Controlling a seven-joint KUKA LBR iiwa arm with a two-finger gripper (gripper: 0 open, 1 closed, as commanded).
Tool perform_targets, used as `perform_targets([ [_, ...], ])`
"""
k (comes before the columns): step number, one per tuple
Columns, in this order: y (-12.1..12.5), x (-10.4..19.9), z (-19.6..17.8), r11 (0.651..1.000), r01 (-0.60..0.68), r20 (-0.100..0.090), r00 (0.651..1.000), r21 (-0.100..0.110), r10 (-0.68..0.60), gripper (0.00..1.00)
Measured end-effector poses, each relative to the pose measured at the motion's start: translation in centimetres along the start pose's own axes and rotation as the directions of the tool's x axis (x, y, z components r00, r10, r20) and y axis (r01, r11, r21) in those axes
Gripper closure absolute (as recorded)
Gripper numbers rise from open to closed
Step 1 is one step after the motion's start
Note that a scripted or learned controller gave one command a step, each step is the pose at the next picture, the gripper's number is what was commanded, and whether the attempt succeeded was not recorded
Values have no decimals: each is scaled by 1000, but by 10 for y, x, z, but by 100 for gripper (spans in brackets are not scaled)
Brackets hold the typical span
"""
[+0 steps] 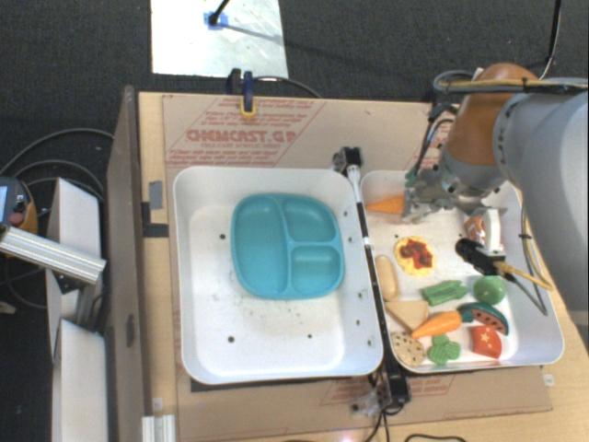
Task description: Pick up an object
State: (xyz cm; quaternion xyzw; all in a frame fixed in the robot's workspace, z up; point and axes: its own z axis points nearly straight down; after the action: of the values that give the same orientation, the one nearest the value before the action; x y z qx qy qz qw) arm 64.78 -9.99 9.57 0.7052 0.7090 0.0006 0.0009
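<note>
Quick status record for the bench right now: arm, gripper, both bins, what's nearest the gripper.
arm: reaches in from the right, over the far end of the right bin
gripper: low in the right bin, finger state unclear
nearest item: orange wedge, just left of the gripper
left bin: holds a teal divided plate
right bin contents: toy foods, including a carrot and a green ball

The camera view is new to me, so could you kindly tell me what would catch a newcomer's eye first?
First, the teal divided plate, lying alone in the left bin. Next, the bright heap of toy food in the right bin, with a carrot, a watermelon slice and a small pizza. Above it, the grey arm's claw hangs by an orange wedge.
</note>
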Motion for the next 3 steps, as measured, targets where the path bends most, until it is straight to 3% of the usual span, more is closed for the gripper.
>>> perform_targets([
  [1,0,0,0,1000,1,1,1000,-2,-1,0],
  [2,14,-2,15,999,-3,1,1000,33,3,0],
  [3,14,-1,16,1000,-6,4,1000,31,5,0],
])
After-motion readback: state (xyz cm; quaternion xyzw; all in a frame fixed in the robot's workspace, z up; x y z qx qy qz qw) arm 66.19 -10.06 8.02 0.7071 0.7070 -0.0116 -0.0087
